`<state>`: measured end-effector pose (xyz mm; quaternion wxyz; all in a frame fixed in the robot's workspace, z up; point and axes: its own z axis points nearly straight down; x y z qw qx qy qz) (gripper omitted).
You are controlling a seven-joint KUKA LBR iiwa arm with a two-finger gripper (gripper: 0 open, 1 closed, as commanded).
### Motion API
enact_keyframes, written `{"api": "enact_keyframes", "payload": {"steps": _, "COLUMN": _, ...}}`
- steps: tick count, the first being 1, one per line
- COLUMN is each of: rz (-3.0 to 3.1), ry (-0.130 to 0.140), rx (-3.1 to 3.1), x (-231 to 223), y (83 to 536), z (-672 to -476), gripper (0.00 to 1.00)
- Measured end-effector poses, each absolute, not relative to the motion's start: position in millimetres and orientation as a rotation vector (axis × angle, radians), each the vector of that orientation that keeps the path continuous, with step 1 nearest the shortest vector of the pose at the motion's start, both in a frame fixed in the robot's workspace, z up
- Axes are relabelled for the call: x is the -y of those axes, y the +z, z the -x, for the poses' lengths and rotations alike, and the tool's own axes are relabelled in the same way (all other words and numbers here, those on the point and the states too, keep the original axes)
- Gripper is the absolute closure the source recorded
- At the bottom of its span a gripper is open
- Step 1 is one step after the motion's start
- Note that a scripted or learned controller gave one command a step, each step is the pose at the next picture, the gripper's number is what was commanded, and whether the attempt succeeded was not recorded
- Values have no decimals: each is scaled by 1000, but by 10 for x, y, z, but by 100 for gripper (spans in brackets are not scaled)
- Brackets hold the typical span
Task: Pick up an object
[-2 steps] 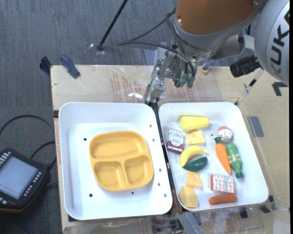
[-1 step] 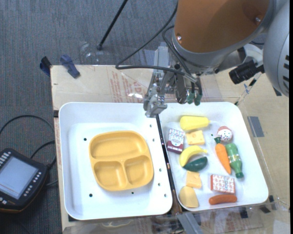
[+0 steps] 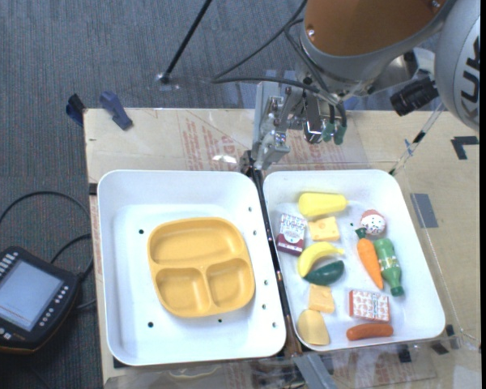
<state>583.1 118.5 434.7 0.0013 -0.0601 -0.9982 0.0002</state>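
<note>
The right bin [image 3: 417, 217] holds several toy foods: a yellow block [image 3: 321, 204], a cheese wedge [image 3: 325, 229], a maroon carton [image 3: 292, 233], a banana [image 3: 316, 255] over a dark green piece [image 3: 326, 273], a carrot [image 3: 370, 262], a green bottle [image 3: 390, 267], a red-and-white ball [image 3: 373, 223], a patterned red box [image 3: 369, 305] and a sausage [image 3: 369, 331]. My gripper [image 3: 260, 157] hangs above the bins' far edge, over the seam between them, clear of all the food. Nothing shows in its grasp.
The left bin [image 3: 121, 217] carries a yellow divided tray [image 3: 201, 266]. The grey and orange arm [image 3: 364, 23] looms over the back right. Cables and a black rod [image 3: 190, 31] cross the floor behind. A teach pendant [image 3: 20, 294] lies at the left.
</note>
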Motion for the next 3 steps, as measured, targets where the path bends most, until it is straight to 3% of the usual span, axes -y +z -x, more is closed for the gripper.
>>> {"api": "enact_keyframes", "payload": {"steps": 1, "rz": -154, "ry": -2, "rx": 3135, "x": -1545, "y": 3988, "z": -6135, "gripper": 100}}
{"api": "enact_keyframes", "payload": {"steps": 2, "rz": -599, "ry": -4, "rx": 3087, "x": -1675, "y": 4349, "z": -5561, "gripper": 100}}
{"api": "enact_keyframes", "payload": {"steps": 3, "rz": -1028, "ry": -5, "rx": 2971, "x": -1823, "y": 4360, "z": -5873, "gripper": 100}}
